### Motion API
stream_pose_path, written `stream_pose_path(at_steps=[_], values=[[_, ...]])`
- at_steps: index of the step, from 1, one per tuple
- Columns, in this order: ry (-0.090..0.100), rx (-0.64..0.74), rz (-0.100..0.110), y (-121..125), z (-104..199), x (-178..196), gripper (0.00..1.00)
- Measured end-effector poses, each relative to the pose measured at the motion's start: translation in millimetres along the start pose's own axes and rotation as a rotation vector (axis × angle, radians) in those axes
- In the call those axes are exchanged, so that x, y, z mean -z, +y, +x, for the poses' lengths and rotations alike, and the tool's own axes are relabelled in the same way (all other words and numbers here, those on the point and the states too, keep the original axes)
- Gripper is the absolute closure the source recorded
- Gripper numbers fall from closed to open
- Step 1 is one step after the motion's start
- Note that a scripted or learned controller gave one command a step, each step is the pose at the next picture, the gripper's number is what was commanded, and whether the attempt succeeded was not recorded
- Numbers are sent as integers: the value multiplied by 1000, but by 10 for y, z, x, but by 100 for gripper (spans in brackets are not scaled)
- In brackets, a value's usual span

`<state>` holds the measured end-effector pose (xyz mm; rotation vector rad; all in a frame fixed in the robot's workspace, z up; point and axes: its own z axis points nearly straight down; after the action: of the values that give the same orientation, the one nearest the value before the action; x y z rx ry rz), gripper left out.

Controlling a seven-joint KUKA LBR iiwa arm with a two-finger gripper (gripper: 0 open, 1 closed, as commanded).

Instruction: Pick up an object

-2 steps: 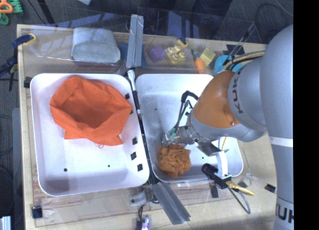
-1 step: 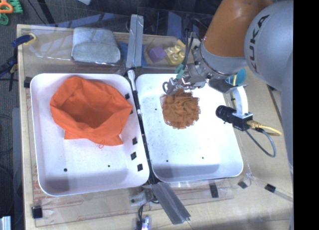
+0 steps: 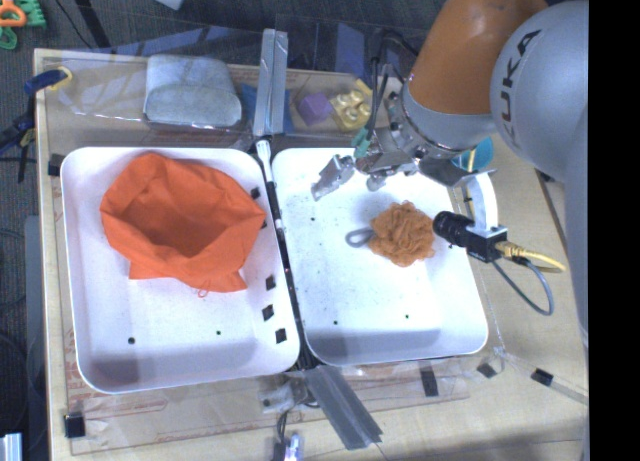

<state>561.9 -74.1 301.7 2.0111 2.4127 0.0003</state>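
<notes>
A brown fuzzy clump lies in the right bin, right of its middle, with a small grey loop at its left side. A crumpled orange cloth covers the far half of the left bin. My gripper hangs over the far part of the right bin, just beyond and left of the brown clump and apart from it. Its two metal fingers are spread open, with nothing between them.
Behind the bins, a grey pad lies at the left, with a purple block and a yellow piece near the middle. The arm's orange band and grey body stand over the right bin's far right corner.
</notes>
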Motion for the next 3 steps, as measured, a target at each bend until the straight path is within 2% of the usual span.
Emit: stream_pose_path(at_steps=[1,2,3], values=[[2,159,4,333,-596,-815,0],[0,114,2,589,-1498,-1619,0],[1,179,1,107,-1383,-2094,0]])
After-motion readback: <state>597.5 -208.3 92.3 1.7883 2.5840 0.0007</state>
